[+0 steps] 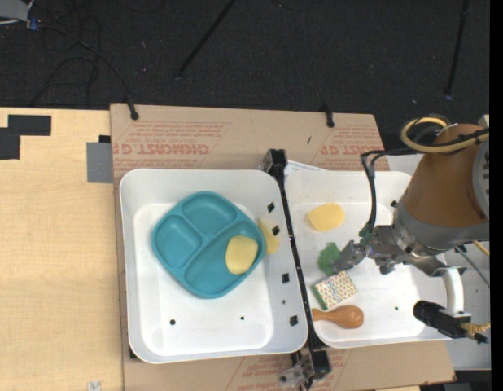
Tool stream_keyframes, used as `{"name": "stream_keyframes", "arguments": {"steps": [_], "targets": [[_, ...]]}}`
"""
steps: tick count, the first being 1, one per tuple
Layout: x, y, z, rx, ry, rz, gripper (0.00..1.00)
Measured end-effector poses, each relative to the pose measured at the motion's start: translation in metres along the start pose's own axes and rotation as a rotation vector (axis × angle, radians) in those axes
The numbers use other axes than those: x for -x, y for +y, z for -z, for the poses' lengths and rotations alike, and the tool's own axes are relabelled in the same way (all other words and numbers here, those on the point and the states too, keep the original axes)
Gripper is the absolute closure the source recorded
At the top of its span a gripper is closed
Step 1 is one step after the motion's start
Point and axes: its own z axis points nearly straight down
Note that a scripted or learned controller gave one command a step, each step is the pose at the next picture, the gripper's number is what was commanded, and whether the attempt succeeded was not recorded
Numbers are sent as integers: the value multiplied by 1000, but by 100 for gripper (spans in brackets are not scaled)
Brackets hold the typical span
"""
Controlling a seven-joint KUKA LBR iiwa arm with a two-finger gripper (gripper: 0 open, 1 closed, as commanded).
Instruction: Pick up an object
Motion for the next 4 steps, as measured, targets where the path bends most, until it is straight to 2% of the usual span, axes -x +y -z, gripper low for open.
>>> {"name": "stream_keyframes", "arguments": {"steps": [1, 2, 3, 4], "targets": [[0, 3, 5, 11, -2, 1, 0], [2, 10, -55, 6, -1, 2, 0], [2, 11, -97, 14, -2, 1, 0], [3, 10, -85, 13, -2, -4, 100]]}}
